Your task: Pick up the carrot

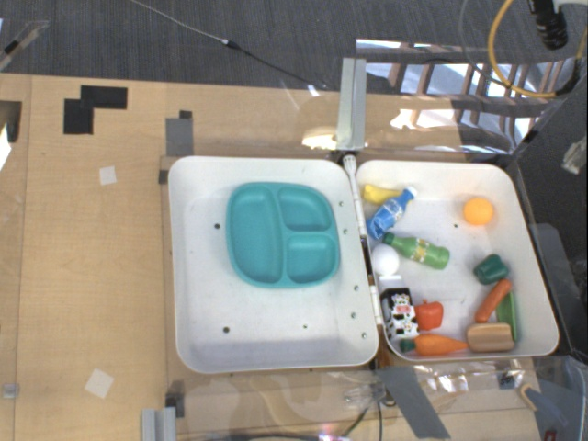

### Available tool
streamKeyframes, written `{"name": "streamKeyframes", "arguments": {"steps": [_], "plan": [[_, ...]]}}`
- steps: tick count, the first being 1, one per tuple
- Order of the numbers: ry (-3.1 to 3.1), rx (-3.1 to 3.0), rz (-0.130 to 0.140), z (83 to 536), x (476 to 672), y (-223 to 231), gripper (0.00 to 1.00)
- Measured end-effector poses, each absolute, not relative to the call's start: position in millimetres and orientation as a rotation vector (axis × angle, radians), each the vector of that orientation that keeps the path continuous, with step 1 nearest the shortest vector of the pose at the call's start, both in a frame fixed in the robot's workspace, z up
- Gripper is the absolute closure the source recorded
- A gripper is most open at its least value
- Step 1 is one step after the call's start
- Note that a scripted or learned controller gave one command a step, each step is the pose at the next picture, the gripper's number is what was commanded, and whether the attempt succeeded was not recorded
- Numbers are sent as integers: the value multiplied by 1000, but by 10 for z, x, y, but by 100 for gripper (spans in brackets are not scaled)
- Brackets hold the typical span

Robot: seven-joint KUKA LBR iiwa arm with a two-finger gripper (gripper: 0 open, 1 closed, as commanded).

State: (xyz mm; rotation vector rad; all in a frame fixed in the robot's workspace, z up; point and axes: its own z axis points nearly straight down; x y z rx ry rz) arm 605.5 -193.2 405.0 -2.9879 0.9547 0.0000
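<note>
Lying untouched near the right bin's front edge, the carrot sits between a cow-print block and a tan block. Nothing is grasped yet; reaching, gripping and lifting all remain, judging by this layout.

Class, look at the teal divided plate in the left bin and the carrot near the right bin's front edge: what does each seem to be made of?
Teal divided plate: probably moulded plastic, with smooth, even colour and rounded compartments, fairly matte. Carrot: likely toy plastic or rubber, uniformly orange with a slight sheen; too small to be sure.
</note>
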Motion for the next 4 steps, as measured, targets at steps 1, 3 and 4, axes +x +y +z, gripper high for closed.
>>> {"name": "streamKeyframes", "arguments": {"steps": [1,3,4], "plan": [[451,-3107,-8,3251,5161,-2017,100],[311,-3119,4,2650,5140,-2050,100],[306,-3118,-9,2775,5163,-2034,100]]}}
